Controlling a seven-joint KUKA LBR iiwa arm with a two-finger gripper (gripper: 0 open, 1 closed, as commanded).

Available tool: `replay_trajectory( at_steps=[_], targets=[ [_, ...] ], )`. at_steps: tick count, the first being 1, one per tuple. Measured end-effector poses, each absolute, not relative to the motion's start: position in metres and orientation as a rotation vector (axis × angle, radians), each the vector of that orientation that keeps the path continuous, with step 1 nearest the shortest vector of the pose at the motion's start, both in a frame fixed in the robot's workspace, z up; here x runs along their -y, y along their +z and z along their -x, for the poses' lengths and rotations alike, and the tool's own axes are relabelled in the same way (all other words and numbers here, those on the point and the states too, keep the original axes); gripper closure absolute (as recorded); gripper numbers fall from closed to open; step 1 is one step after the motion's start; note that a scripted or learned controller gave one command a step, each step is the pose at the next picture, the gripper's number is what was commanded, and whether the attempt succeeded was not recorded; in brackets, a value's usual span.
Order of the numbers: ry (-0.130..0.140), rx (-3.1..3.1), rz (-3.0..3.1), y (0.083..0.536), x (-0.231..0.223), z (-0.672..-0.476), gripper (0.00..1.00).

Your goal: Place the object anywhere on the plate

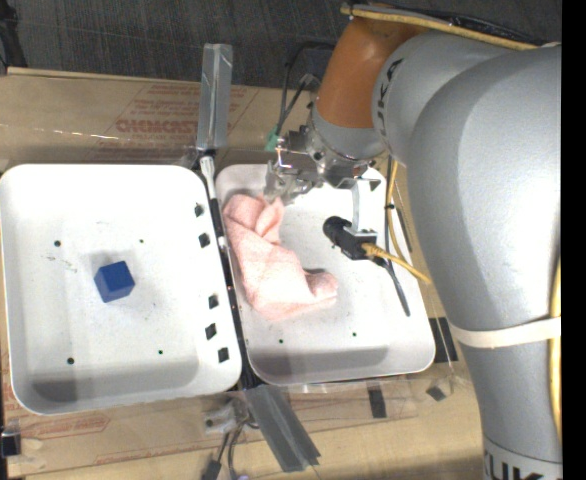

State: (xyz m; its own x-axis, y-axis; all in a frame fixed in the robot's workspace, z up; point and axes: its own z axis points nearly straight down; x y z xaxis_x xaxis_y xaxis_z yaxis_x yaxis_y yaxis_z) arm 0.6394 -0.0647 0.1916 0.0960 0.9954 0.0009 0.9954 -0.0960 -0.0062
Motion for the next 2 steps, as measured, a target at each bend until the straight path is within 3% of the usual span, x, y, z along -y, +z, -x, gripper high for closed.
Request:
replay_trajectory(
  at_steps=[1, 2],
  targets=[
    [0.003, 2.12, 2.315, 0.232, 0.063, -0.64, 1.0],
    [0.005, 2.542, 1.84, 0.237, 0.006, -0.622, 1.0]
  ],
)
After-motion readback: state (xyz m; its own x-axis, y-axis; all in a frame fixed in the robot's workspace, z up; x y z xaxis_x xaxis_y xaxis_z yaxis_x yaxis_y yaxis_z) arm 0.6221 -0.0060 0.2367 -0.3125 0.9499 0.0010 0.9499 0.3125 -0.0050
